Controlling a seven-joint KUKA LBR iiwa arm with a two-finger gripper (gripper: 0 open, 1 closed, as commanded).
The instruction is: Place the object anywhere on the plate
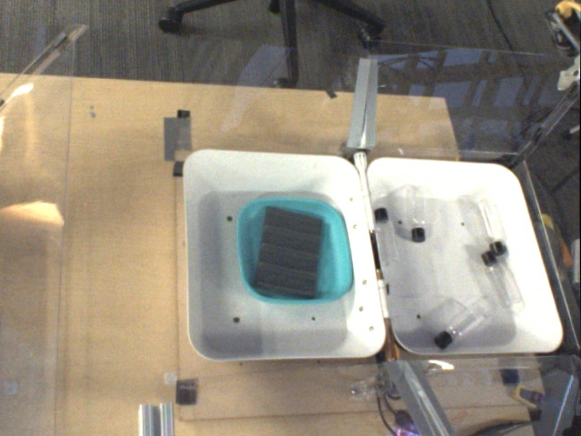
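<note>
At the near edge, bare wooden surface (91, 289) runs wide to the left of the left bin (209, 334). In that bin a teal plate (338, 252) sits centred, white floor showing all around its rim. A dark ribbed block (290, 254) lies flat on the plate, inside its edges. The right bin (536, 334), touching the left, holds scattered clear black-capped vials (458, 323). Beyond, a chair base (286, 7) stands on carpet.
</note>
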